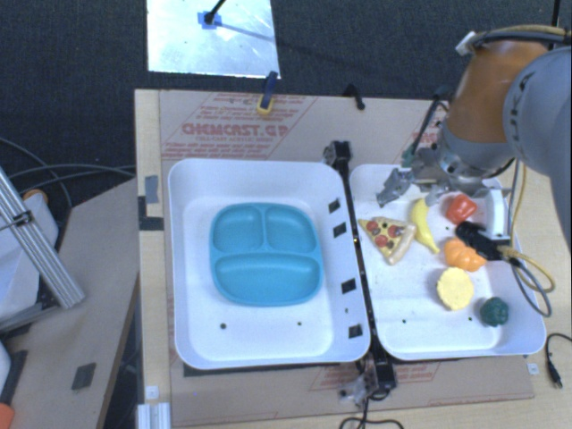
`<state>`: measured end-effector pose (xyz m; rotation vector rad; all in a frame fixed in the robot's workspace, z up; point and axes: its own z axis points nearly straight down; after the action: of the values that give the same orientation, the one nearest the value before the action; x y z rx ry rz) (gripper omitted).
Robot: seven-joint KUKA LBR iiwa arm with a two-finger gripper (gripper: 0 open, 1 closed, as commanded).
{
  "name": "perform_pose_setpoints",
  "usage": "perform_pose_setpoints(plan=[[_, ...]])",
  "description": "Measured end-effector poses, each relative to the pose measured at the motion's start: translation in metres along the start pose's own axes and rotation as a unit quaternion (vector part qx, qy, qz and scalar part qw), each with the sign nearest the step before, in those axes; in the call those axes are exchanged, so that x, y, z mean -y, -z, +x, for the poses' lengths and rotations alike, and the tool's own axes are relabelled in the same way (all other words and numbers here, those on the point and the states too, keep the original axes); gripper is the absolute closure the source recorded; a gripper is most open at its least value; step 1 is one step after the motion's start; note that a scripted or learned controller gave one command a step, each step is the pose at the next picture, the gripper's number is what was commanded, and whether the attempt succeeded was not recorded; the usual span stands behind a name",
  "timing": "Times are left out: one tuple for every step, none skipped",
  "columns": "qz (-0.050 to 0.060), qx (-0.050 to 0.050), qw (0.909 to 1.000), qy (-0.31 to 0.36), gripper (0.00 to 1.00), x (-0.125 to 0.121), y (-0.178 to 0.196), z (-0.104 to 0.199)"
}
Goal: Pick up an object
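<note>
My gripper [391,189] hangs over the back left part of the right bin [527,333], just above and behind a toy pizza slice [388,237]. To its right lie a yellow banana [422,223] and a red piece [461,208]. An orange piece [464,255], a yellow round piece [455,289] and a dark green piece [493,311] lie further toward the front right. I see nothing held in the gripper.
The left bin [192,329] holds a blue divided plate [265,253]. A black divider with clips [347,239] runs between the bins. A black cable [527,275] trails over the right bin's right edge. A silver sheet [213,25] lies behind the bench.
</note>
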<state>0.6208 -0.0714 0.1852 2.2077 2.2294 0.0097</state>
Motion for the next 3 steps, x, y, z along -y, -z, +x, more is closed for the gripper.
perform_pose_setpoints(plan=[[0.000,-0.001,1.0000,0.001,0.00,-0.051,0.000,0.072],[0.003,0.001,1.0000,-0.002,0.00,-0.038,-0.001,0.079],[0.003,0.001,1.0000,-0.002,0.00,-0.027,-0.001,0.087]])
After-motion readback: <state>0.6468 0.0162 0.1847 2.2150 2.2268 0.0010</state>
